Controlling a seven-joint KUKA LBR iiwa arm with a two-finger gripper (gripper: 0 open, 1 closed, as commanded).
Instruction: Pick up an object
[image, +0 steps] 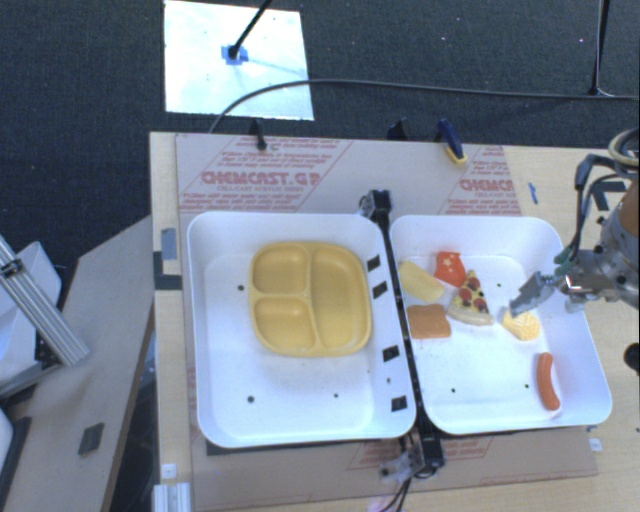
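1. Two shallow white bins side by side on the bench (170, 330): left bin (215, 400) at centre frame, right bin (500, 400) toward the right edge.
2. In the left bin, a yellow compartment plate (308, 298), lying flat, three sections showing.
3. In the right bin, a cluster of toy food in the upper half: pale yellow piece (420, 282) near the divider, red piece (449, 267) just above and right of it, pizza slice (470, 297) in the middle, brown toast square (429, 321) below the yellow piece and touching the pizza's lower left edge.
4. Further right, a small yellow wedge (522, 326) just beside the pizza slice.
5. Lower right of that bin, a sausage (547, 381), lying apart from the rest, roughly upright in the frame.
6. Reaching in from the right edge, the grey arm, with the hand (528, 295) low over the right bin, directly above the yellow wedge.
7. Fingers pointing down and left toward the wedge; open or closed, cannot tell from this angle.
8. Nothing visibly between the fingers.
9. Behind the bins, a printed cardboard sheet (340, 170) and a blue clamp (450, 140) at its upper edge.
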